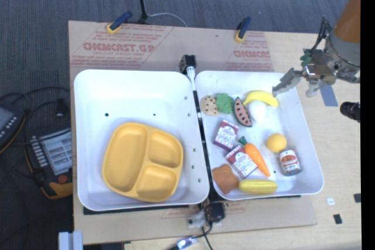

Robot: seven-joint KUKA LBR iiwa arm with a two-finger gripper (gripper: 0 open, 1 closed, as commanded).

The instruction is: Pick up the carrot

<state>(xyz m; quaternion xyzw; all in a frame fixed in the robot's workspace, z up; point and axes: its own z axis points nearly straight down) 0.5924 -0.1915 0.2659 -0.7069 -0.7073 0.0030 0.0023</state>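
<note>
My claw (303, 80) hangs open and empty over the right bin's (304, 126) far right corner; carrot (256, 158) lies near its front edge.

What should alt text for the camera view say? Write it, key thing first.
An orange carrot lies in the right bin among toy foods, next to a small red packet. The gripper hangs over that bin's upper right rim, near a banana. The left bin holds a yellow divided tray.
</note>
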